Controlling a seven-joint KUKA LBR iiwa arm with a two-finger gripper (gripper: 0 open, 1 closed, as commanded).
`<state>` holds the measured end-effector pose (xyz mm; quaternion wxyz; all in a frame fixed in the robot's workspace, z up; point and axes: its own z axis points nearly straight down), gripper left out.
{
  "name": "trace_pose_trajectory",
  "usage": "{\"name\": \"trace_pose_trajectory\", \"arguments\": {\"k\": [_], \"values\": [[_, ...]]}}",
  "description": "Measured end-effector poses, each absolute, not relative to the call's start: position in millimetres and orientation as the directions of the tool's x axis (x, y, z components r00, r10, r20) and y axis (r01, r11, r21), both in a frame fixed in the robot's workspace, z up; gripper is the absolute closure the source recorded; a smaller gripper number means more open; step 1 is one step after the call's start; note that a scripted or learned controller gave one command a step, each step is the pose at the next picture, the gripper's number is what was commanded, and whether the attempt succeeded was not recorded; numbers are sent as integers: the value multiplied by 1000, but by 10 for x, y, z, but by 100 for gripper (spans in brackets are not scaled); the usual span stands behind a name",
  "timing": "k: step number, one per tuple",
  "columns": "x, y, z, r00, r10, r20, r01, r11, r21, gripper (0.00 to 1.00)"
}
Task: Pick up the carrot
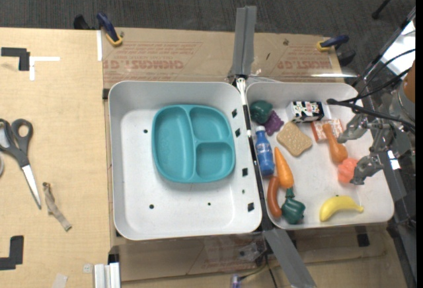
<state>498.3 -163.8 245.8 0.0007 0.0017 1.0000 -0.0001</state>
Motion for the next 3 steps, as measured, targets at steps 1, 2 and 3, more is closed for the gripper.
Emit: {"name": "trace_pose_trajectory", "arguments": {"k": [1, 2, 3], "values": [[5028, -1127, 921, -1000, -13, -2, -13, 1000, 0, 0], [5311, -1003, 932, -865, -501, -5, -501, 865, -2, 0], [5225, -950, 919, -927, -375, -1, -375, 927, 0, 0]]}}
